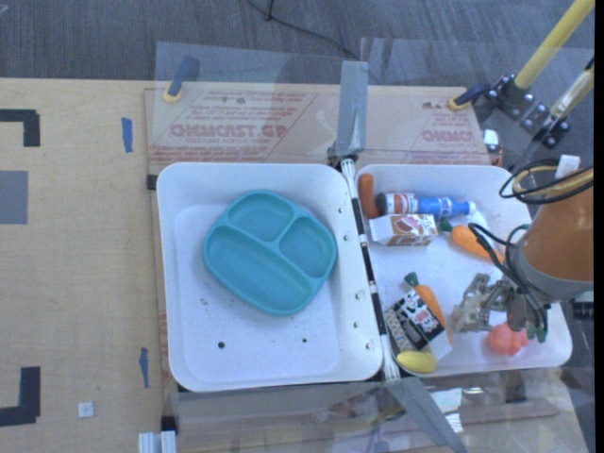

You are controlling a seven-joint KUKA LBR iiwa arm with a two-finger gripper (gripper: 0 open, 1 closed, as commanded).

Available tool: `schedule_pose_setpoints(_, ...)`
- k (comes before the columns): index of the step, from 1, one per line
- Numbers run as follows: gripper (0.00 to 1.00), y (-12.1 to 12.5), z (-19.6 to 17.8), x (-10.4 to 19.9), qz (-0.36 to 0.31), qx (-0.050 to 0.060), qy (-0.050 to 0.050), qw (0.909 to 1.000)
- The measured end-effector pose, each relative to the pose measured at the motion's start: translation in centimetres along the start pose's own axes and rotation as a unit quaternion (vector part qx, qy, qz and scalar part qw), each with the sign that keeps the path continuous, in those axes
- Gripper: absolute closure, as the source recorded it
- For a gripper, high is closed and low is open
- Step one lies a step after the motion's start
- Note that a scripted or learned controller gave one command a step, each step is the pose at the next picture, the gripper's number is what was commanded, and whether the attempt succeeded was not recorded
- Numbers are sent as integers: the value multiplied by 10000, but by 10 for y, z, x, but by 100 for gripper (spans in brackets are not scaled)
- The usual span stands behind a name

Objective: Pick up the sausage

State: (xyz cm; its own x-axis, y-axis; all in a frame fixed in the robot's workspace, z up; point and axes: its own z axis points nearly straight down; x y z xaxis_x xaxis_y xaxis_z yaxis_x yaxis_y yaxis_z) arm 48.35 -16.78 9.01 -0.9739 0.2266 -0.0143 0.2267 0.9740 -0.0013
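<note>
1. Near edge of the right bin [557, 355]: a yellow lemon-like piece [416, 360] sat on the front-left corner, touching the rim, w/ a black-and-white carton [412, 316] just behind it along the divider side.
2. Gripper [488, 304] was low in the front-right part of that bin, arm coming in from the right under its orange band [566, 239]. Metal fingers [469, 309] looked spread a bit w/ nothing between them; no item gripped.
3. A pink-orange round piece [508, 340] lay just right of the gripper, near the front rim. A small carrot [427, 299] lay left of the gripper, tilted, against the carton.
4. Mid bin: a white-and-brown carton [403, 228] lay flat; an orange piece [469, 241] sat to its right, partly under cables.
5. Far side: a bottle w/ blue end [423, 204] lay on its side along the back wall.
6. Sausage [365, 195]: reddish-brown, upright along the bin's left wall, far-left corner, tight to the rim, just left of the bottle. Well apart from the gripper; little room on its wall side.
7. Left bin [189, 347]: a teal divided plate [270, 251] sat mid-bin, open white floor around it, esp. toward the front.
</note>
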Motion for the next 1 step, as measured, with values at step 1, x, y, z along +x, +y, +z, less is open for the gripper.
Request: schedule_pose_setpoints(1, 100, 57, -1, 13, 1576, 5, -13, 9875)
